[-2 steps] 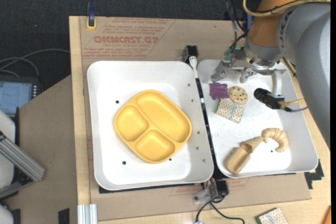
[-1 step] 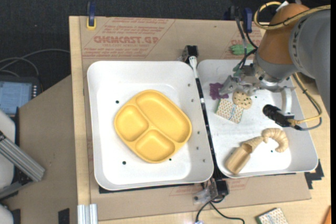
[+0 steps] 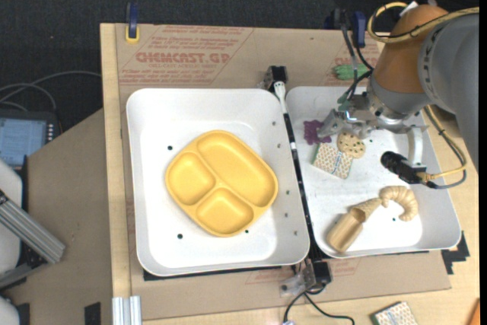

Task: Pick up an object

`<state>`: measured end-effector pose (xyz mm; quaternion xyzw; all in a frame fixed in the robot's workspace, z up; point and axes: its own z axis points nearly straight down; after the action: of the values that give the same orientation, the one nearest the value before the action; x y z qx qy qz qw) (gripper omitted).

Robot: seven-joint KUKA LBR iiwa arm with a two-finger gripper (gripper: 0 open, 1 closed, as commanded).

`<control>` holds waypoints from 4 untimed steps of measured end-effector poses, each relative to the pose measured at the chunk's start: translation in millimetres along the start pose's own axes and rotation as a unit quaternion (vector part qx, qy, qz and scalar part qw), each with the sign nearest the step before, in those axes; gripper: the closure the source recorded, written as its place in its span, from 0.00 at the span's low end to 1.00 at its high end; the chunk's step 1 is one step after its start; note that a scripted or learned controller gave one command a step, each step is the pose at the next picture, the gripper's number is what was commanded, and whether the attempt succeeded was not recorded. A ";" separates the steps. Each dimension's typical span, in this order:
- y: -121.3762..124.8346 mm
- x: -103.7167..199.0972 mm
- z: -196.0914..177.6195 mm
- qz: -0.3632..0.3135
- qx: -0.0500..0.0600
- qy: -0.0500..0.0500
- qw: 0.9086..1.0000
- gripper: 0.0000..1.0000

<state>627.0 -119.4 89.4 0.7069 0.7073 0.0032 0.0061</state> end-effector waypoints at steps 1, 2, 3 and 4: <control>0.0 0.0 0.0 0.000 0.000 0.000 1.000 0.00; 0.0 0.0 0.0 0.000 0.000 0.000 1.000 0.00; 0.0 0.0 0.0 0.000 0.000 0.000 1.000 0.00; 0.0 0.0 0.0 0.000 0.000 0.000 1.000 0.00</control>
<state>627.0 -119.4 89.3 0.7068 0.7073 0.0032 0.0061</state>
